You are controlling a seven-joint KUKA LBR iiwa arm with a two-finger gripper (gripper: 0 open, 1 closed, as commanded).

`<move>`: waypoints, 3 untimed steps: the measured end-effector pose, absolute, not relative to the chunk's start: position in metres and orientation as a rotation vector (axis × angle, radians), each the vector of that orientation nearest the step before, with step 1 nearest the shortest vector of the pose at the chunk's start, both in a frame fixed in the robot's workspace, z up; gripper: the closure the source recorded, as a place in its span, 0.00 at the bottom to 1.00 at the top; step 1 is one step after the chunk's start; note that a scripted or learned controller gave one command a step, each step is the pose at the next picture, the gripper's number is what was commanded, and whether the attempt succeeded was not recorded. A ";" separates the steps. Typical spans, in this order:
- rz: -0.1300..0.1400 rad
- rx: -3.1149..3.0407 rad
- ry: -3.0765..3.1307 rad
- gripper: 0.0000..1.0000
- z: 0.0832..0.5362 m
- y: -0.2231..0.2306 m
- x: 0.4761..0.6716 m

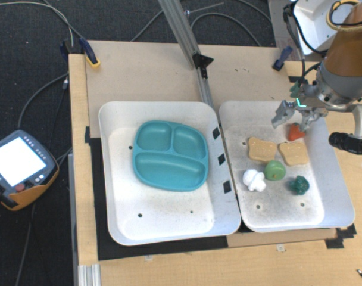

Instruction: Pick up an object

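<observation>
My gripper (295,117) hangs over the far part of the right bin (330,216), with its fingers spread open. A small red object (296,133) lies on the bin floor just in front of and below the fingertips; nothing is held between them. Nearer the middle of this bin lie two tan bread-like pieces (262,149) (294,154), a light green ball (274,170), a white lumpy object (254,180) and a dark green object (299,185).
The left bin (118,219) holds a teal divided plate (169,155). A metal pole (184,28) slants down to the gap between the bins. The grey arm with its orange band (348,46) comes in at the upper right. A black part (348,142) juts in at the right edge.
</observation>
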State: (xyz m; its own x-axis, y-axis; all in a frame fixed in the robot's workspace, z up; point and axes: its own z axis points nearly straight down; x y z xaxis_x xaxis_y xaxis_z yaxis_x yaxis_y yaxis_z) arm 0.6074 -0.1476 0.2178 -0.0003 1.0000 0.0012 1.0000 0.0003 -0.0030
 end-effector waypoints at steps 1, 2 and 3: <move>-0.001 -2.220 -2.222 0.00 0.219 -0.148 0.608; 0.004 -2.217 -2.217 0.00 0.159 -0.144 0.601; 0.005 -2.216 -2.218 0.00 0.113 -0.136 0.602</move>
State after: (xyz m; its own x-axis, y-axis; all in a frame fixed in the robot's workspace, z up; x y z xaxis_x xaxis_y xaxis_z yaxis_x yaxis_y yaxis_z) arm 0.6019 -0.1356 0.1131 -0.0009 1.0000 0.0022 1.0000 0.0010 -0.0065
